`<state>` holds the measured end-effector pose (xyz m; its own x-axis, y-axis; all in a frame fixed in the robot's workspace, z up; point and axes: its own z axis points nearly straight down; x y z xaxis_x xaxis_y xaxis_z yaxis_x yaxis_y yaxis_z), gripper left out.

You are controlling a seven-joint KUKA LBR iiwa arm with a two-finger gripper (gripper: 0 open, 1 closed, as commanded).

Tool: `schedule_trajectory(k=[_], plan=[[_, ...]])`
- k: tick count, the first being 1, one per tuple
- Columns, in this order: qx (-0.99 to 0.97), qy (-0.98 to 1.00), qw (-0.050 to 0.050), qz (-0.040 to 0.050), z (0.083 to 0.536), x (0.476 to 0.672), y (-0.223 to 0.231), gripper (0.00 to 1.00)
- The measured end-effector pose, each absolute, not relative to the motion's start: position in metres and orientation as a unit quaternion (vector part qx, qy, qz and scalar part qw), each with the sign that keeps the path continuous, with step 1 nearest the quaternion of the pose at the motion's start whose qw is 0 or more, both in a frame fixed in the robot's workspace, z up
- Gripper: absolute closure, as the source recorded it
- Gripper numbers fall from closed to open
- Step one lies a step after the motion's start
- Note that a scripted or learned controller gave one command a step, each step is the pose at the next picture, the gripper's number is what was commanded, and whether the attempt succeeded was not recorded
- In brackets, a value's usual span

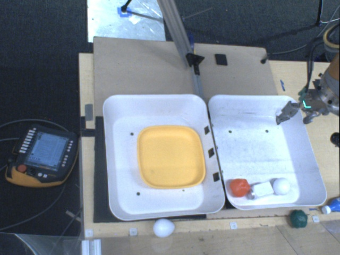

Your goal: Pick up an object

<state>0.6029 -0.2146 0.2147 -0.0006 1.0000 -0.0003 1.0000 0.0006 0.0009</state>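
Camera view, looking down at a slant: the gripper point(297, 115) sits at the far right of the bench, over the upper right corner of the right bin point(249, 102). Its two dark fingers point(287, 112) are spread apart, with nothing between them. One finger reaches over the bin's rim; the other lies just outside it. A small green light glows on the gripper body, and the grey arm runs off the right edge behind it.

Below the gripper, well apart from it, three things lie in a row along the near wall of the right bin. A red block point(238, 187) is farthest left. A white block point(261, 189) lies just beside it, possibly touching. A white ball point(281, 185) sits at the right end, against the white block. The remaining floor of this bin shows grey scuff marks.

To the left of the gripper, across the divide, stands the left bin point(119, 110). A yellow plate point(171, 156), square with rounded corners, lies flat near its middle.

Outside the bins, on the near edge of the bench, a white egg point(163, 227) rests below the left bin. A dark green ball point(298, 218) rests below the right bin's near right corner.

Far to the left of the gripper, on the dark floor, lies a control pendant point(40, 155) with a lit screen and an orange casing.
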Motion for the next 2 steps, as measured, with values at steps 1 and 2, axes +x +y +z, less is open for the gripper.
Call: schedule_trajectory(k=[1, 2], plan=[[0.707, 0.707, 0.0, 0.0002, 0.215, 0.603, -0.215, 0.0], [0.707, 0.708, -0.001, -0.0008, 0.156, 0.602, -0.207, 0.0]])
